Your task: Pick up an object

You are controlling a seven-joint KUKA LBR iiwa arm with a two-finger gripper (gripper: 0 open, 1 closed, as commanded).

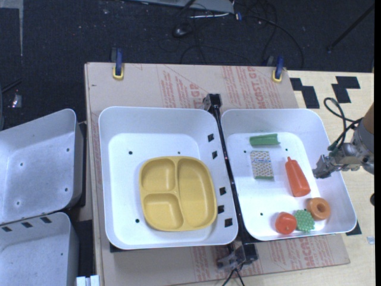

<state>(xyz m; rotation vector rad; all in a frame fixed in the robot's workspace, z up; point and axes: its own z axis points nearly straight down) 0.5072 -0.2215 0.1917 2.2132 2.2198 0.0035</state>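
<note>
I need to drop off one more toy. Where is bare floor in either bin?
Left bin: a bare strip all around the yellow tray. Right bin: free left side below the patterned card. Crowded by the orange bottle and ring.

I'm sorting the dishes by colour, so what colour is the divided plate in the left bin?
Yellow. The divided plate shows best in the camera view.

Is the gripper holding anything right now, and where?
Nothing is seen held: the gripper sits over the right bin's right rim, apart from the orange bottle.
</note>
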